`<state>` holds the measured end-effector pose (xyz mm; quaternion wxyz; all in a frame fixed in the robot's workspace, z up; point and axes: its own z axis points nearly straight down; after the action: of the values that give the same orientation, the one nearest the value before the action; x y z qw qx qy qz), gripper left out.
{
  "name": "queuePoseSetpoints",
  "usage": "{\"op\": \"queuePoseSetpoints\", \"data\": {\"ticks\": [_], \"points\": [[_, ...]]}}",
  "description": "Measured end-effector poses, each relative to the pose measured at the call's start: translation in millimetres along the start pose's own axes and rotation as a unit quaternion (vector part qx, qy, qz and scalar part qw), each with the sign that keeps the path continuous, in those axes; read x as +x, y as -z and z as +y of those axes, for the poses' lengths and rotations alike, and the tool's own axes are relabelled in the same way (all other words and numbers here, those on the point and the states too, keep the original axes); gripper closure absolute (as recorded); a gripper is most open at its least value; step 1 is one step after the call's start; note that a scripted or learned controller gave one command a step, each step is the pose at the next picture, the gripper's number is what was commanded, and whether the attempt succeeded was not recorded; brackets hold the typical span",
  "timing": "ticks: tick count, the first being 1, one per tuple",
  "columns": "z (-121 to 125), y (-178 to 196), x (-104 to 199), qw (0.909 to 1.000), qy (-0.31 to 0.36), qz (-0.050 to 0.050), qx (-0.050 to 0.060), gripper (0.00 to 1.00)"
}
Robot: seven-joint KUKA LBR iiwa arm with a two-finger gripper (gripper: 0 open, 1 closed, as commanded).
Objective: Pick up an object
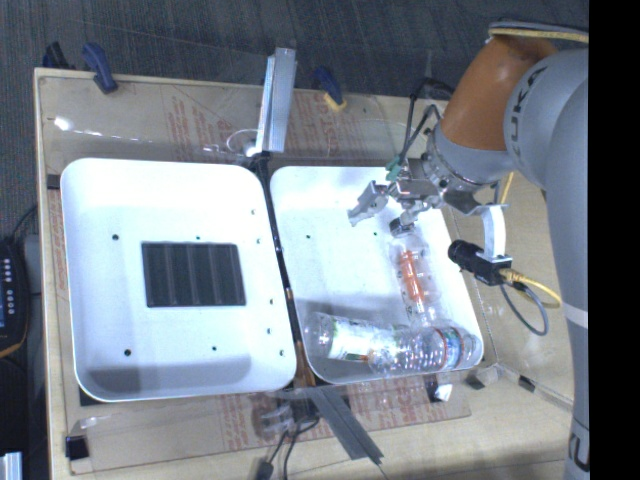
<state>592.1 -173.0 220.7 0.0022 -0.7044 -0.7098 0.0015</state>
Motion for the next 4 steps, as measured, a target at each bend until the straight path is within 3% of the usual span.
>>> {"op": "queuePoseSetpoints", "data": {"ticks": [1,2,3,4], "points": [[-22,-17,-38,1.0000,0.002,-0.001,-0.001,0.00],[-20,-38,-36,0.9977,0.067,0.000,0.000,0.00],[-22,-54,-36,0.9967,0.081,0.000,0.000,0.00],[-39,-43,-36,0.9936,0.113,0.001,0.000,0.00]]}}
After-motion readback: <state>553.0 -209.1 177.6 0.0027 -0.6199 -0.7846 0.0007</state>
